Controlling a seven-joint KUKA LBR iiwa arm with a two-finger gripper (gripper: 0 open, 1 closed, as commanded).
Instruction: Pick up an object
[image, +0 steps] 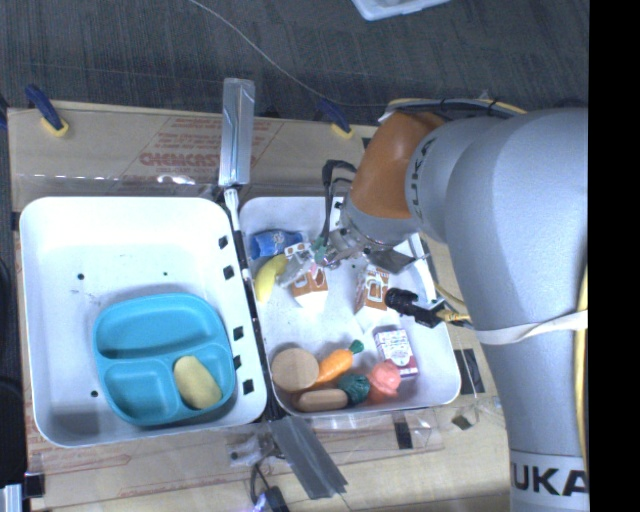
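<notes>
I see gripper (322, 252) over small carton (309, 283); jaw state indeterminable. Carton probably light, crushable; I'd pinch flat sides.

arm base (545, 480): "UKA" readable | cardboard (180, 150): red print, partly "CHEMCAS", unclear

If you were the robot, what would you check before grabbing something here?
1. Gripper over the right white bin, which holds the toys: ok.
2. Something between its fingers: cannot tell, the view is too cluttered there.
3. Nearest target: small white carton with orange print lies just below the gripper: ok.
4. Crowding: yellow banana and blue packet lie close beside it: not ok.
5. Easier picks: orange carrot and round tan disc lie apart from the gripper, tightly grouped: cannot tell.
6. Left bin's blue divided tray with yellow potato: untouched, ok.
</notes>
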